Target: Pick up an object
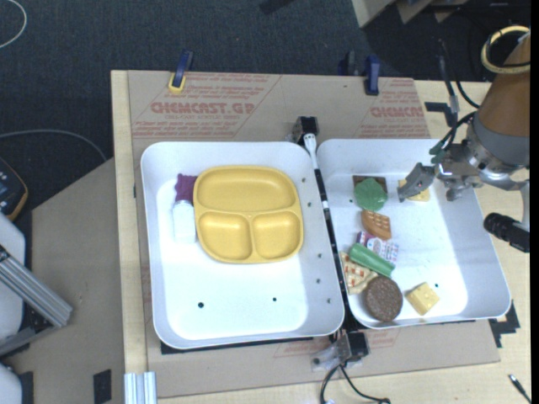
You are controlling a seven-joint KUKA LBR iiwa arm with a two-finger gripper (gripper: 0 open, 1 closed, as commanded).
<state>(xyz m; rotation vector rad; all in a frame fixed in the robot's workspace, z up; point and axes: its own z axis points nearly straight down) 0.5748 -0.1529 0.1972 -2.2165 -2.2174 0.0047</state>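
My gripper (434, 187) hangs over the upper right part of the right bin (459, 251), its fingers spread apart with nothing between them. A small pale yellow piece (419, 196) lies on the bin floor just under the left fingertip (413, 183). Toy food sits to the gripper's left: a green round piece (370, 194) on a brown square (369, 181), and an orange waffle (377, 224). Toward the front lie a green pickle (371, 259), a pizza slice (354, 274), a brown cookie (383, 298) and a cheese cube (423, 297).
The left bin (236, 310) holds a yellow divided plate (248, 213) and a white and purple bottle (183, 207) at its left side. A black divider strip (324, 217) runs between the bins. Cables and clamps sit around the bench edges.
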